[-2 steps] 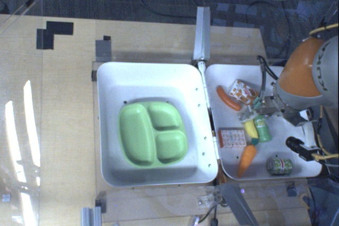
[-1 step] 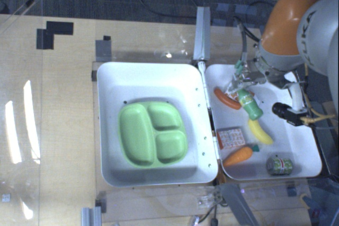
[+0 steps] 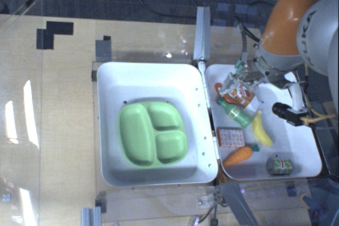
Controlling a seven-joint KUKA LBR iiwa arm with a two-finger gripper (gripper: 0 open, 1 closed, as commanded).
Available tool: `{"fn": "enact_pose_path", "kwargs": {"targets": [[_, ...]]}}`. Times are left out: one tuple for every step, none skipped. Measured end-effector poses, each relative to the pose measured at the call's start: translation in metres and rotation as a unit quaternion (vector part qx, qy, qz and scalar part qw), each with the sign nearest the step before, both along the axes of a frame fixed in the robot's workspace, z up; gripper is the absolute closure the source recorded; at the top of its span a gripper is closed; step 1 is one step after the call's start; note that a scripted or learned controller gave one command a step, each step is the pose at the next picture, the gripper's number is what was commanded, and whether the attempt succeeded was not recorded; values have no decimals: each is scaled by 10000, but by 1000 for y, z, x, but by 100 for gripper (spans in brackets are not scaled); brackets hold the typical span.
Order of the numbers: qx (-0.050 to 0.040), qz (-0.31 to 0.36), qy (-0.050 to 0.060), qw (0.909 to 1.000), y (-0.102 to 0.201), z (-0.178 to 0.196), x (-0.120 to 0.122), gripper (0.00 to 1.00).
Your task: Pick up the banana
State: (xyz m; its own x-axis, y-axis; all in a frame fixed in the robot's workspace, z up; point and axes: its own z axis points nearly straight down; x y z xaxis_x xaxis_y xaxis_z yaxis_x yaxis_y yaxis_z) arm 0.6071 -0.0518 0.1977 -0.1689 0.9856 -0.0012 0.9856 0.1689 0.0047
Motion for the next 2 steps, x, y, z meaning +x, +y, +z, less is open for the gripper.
{"fn": "enact_pose_path", "kwargs": {"targets": [[-1, -20, 7, 10000, -56, -20, -59, 0], [-1, -74, 8, 10000, -111, -83, -79, 0]]}}
